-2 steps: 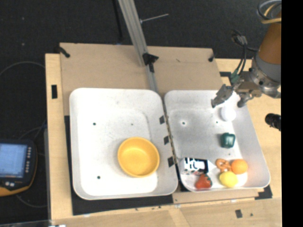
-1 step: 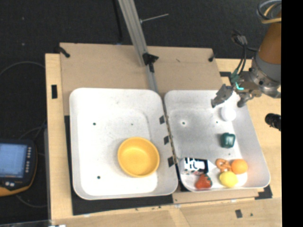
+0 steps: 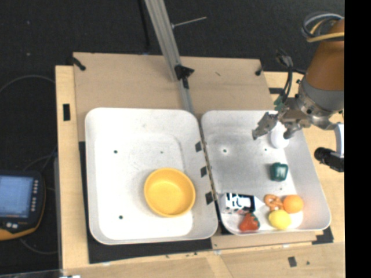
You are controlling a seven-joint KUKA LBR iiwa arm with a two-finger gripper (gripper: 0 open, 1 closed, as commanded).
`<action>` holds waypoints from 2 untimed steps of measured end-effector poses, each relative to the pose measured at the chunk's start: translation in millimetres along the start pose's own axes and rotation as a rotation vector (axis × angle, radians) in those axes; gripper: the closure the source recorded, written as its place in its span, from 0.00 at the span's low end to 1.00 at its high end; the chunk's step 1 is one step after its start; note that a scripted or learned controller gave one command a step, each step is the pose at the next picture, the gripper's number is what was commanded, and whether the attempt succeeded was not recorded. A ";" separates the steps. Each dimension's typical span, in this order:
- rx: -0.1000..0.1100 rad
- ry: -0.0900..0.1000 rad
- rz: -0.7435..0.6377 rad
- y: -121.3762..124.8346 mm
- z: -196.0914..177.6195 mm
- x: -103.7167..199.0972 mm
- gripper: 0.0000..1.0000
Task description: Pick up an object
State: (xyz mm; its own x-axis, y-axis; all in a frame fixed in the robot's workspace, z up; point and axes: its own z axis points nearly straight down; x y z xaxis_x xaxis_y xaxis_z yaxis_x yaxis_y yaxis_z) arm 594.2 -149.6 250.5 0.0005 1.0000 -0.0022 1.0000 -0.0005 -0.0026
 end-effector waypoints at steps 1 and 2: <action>0.003 0.001 0.000 -5.1 62.6 -2.8 0.00; 0.002 0.001 0.001 -14.0 121.9 -6.2 0.00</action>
State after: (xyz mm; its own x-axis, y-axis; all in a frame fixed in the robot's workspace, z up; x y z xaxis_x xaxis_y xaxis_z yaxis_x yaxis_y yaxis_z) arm 580.0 -156.1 128.6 0.0010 1.0000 -0.0013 1.0000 -0.0010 -0.0049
